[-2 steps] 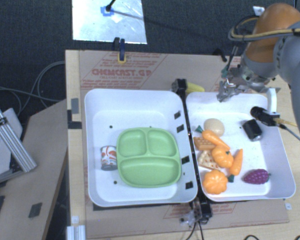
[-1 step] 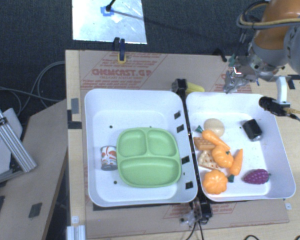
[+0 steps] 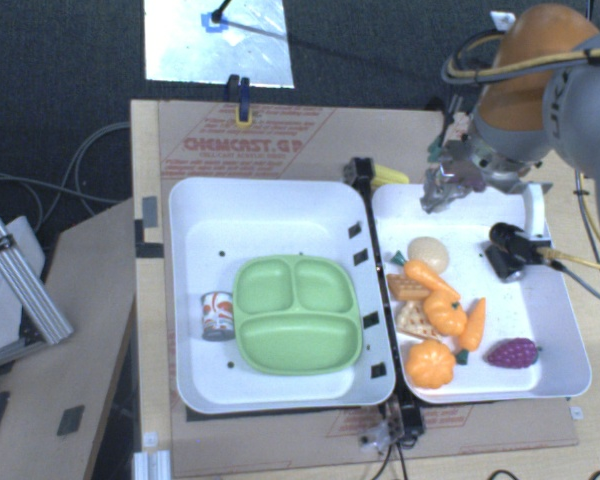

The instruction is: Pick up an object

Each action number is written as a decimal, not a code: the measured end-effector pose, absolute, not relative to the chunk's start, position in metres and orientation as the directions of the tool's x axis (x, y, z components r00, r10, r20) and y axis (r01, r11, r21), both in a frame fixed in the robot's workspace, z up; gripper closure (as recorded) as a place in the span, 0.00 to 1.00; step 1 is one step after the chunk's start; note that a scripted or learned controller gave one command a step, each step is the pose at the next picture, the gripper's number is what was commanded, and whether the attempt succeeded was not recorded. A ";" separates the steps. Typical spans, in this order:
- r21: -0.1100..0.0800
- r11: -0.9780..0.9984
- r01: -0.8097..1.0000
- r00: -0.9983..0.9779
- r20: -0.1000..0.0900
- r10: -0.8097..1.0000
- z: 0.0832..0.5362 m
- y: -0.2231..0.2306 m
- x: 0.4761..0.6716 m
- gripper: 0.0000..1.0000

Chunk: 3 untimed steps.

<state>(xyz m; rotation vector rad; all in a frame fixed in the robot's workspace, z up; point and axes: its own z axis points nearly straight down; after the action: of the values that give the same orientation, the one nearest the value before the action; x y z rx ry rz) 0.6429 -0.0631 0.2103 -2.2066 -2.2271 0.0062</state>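
The grey two-finger gripper [image 3: 433,202] hangs over the far left corner of the right shallow white plastic bin [image 3: 555,313]. I cannot tell whether it is released or clenched. A cream egg [image 3: 427,253], an orange plastic carrot [image 3: 430,278] and a round orange pumpkin [image 3: 430,365] lie along that bin's left side.

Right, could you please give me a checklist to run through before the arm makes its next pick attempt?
1. Gripper over the right bin: ok, at its far edge.
2. Gripper carrying nothing: cannot tell.
3. Gripper above a target: not ok; the pale egg lies nearer the camera.
4. Isolated target available: ok, the purple grapes lie apart.
5. Carrots free of neighbours: not ok, bunched with the pumpkin.
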 end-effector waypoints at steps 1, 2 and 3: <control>-0.007 0.008 1.000 -0.008 0.001 1.000 0.213 -0.031 0.615 1.00; -0.006 0.009 1.000 -0.009 0.002 1.000 0.225 0.009 0.582 1.00; -0.007 0.010 1.000 -0.010 0.002 1.000 0.220 0.056 0.559 1.00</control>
<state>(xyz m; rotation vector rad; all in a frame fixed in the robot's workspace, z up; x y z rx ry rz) 0.5586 0.0565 0.2196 -2.2061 -2.2277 0.0066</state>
